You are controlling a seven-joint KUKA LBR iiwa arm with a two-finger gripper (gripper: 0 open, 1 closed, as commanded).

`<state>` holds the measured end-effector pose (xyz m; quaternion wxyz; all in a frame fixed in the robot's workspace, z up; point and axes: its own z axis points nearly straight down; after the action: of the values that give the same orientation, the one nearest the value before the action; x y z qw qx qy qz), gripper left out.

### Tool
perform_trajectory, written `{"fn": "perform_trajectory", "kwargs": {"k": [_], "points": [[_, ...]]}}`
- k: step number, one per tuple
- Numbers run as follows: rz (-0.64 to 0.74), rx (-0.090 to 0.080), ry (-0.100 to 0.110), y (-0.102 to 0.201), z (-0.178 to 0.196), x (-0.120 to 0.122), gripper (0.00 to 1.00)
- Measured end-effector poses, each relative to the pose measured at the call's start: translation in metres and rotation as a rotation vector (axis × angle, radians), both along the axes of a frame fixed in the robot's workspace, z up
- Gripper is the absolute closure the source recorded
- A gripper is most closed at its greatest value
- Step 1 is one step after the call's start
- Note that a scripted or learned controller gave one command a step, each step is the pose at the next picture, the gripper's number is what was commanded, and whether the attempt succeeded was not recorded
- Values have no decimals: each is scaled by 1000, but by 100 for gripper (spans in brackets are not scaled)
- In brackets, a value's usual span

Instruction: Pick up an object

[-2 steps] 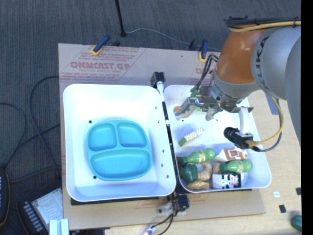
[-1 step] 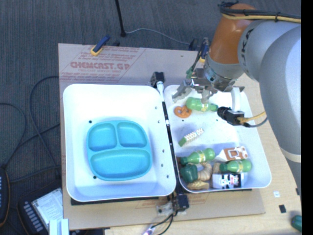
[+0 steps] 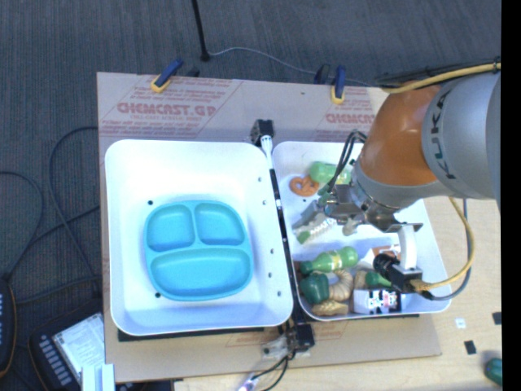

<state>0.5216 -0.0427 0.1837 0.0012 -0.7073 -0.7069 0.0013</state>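
We see the gripper (image 3: 326, 218) low in the right bin (image 3: 435, 255); we cannot tell its jaw state. Just below lies a green, yellow-tipped toy vegetable (image 3: 334, 260), long axis running left-right. The left bin (image 3: 122, 218) holds 1 blue tray (image 3: 198, 249).

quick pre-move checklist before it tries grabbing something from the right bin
1. Gripper over the right bin, where the objects lie: ok.
2. Anything between the fingers already: cannot tell, the wrist hides them.
3. Targets within reach: ok, an orange pretzel-shaped piece and a green item lie beside the gripper.
4. Objects spaced for a clean grasp: not ok, the green bottle-shaped toy, the brown pieces and others crowd the bin's near end.
5. Blue divided tray in the left bin out of the arm's way: ok.
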Motion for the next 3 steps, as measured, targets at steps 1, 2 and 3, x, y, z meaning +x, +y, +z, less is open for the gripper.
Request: {"fn": "perform_trajectory", "kwargs": {"k": [1,2,3], "points": [[0,-1,0,-59,-77,83,0],[-6,9,41,-61,-99,140,0],[-4,5,39,-62,-89,140,100]]}}
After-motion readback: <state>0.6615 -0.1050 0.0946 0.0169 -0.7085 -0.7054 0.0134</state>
